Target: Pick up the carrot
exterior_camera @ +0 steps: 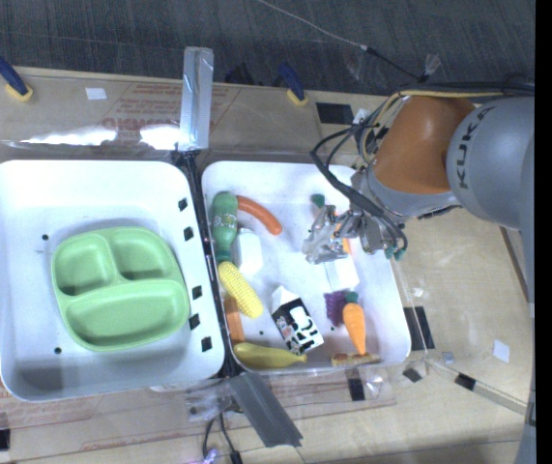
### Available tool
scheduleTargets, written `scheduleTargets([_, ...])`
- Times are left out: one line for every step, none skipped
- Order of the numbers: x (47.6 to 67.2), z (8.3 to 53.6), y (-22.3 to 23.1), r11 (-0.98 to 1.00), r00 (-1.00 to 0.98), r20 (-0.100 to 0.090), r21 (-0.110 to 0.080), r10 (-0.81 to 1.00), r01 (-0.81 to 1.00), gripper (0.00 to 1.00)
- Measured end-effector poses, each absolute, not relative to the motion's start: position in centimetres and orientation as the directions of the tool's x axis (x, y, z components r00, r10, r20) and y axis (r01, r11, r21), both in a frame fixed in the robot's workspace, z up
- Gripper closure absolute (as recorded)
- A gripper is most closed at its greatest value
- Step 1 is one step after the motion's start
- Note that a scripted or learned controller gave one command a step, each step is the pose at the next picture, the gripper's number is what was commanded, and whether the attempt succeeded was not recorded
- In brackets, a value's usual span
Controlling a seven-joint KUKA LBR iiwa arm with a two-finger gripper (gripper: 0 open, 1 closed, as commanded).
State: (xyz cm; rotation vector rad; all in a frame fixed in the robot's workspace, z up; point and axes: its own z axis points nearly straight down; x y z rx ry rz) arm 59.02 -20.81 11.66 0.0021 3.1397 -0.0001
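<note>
One carrot (354,326) lay near right bin (295,177) front edge; pincer (326,240) hovered above bin, its opening impossible to tell; one green tray (118,283) in left bin (14,259).

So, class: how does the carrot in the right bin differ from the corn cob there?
The carrot is orange with a green top; the corn cob is yellow. The carrot lies near the bin's right wall, the corn cob near its left wall. The carrot looks shorter. Both lie flat, untouched.

Grey arm (493,153) lettered KUKA, orange band (421,148) above the wrist — black cables (348,143) looping alongside
</note>
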Motion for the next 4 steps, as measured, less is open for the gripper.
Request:
scheduleTargets([59.0, 11.7, -20.8, 1.0, -1.0, -0.002, 0.0, 0.001, 0.001, 0.0])
scheduleTargets([60.3, 9.3, -21.1, 0.999, -0.999, -0.006, -0.002, 0.035, 0.035, 0.0])
scheduleTargets([60.5, 10.5, -20.9, 1.0, -1.0, -0.013, -0.004, 0.028, 0.029, 1.0])
scheduleTargets([60.5, 10.5, -20.9, 1.0, -1.0, -0.013, -0.003, 0.027, 0.027, 0.0])
